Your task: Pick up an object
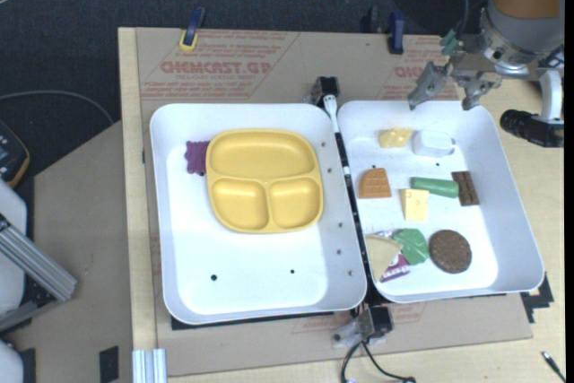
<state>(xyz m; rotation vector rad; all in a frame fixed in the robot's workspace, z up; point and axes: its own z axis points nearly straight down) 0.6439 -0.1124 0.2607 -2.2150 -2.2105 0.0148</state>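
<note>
From above, the gripper (446, 83) hangs over the far rim of the right bin (511, 193), its fingers (423, 91) spread open with nothing between them. Below it in that bin lie a white piece (436, 142), a pale yellow lump (395, 137), a green cylinder (435, 187) and a brown disc (449, 250). The left bin (179, 238) holds a yellow divided tray (265, 178) with a purple piece (195, 156) touching its left edge.

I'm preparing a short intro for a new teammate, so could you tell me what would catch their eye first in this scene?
The big yellow divided tray stands out first, sitting in the left bin with a purple piece tucked against its left edge. Next comes the scatter of small toy foods in the right bin, such as a green piece and a round brown patty. The pincer hangs open above that bin's far edge.
</note>
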